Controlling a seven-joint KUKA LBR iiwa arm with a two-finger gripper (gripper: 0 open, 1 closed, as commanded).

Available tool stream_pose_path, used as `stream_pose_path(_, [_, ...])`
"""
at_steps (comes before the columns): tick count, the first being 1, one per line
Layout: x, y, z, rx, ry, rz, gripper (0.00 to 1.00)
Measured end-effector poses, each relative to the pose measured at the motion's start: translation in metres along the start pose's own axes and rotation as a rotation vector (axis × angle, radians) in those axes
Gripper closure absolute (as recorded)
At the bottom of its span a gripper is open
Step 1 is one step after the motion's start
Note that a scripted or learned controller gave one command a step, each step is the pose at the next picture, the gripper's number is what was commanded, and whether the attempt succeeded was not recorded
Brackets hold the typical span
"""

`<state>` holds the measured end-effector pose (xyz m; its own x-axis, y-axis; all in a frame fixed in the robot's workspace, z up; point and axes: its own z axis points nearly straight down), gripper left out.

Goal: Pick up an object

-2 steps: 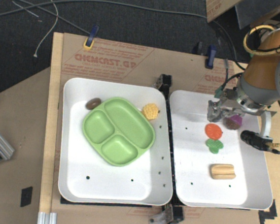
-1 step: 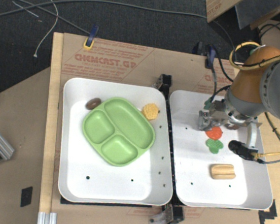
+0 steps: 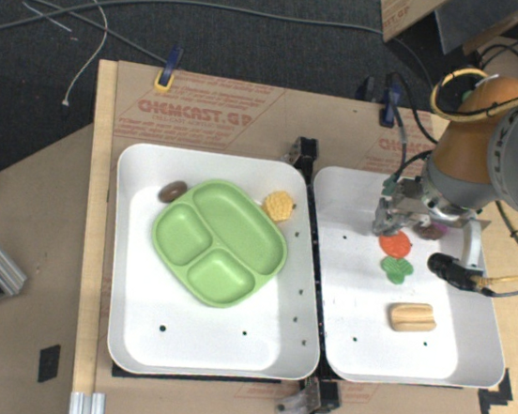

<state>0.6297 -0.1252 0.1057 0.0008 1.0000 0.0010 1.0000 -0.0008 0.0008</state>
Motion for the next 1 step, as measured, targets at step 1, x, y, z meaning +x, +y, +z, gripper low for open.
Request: stream_pose_path(1, [0.0055, 0.0106, -0.0541, -0.006, -0.002, -0.003, 1.0])
